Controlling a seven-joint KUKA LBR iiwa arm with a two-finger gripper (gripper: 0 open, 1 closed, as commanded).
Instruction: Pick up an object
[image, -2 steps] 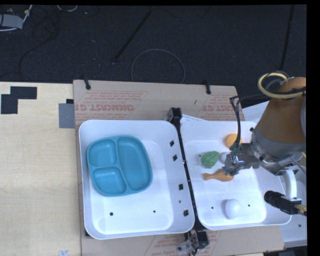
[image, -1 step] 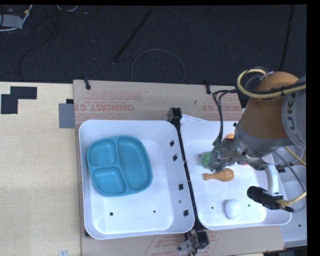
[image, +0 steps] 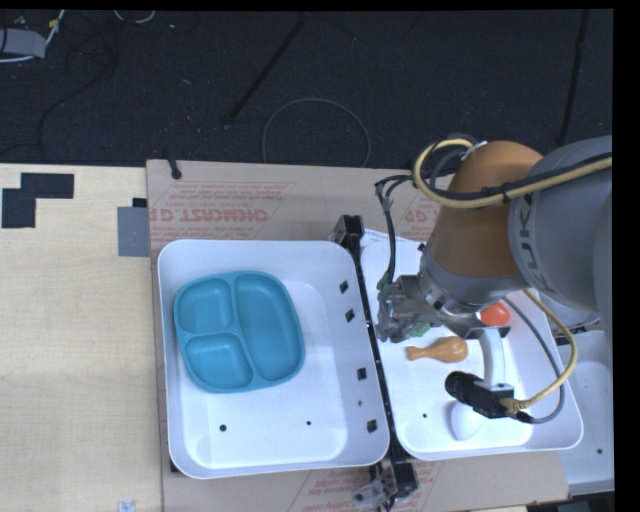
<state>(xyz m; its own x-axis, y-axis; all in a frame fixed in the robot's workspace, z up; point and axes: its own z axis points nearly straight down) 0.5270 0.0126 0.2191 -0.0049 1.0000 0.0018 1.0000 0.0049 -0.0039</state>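
Nothing lifted yet: the gripper (image: 400, 312) hangs low at the centre-right of the frame, near the wooden drumstick-shaped toy (image: 440, 351) (grip state I cannot tell)

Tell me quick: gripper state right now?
Gripper: cannot be told; it hangs low in the right bin, next to the tan wooden piece.

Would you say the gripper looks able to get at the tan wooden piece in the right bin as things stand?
Probably yes: the gripper hangs over the right bin, just left of the tan wooden piece, which lies exposed on the bin floor with nothing on top of it.
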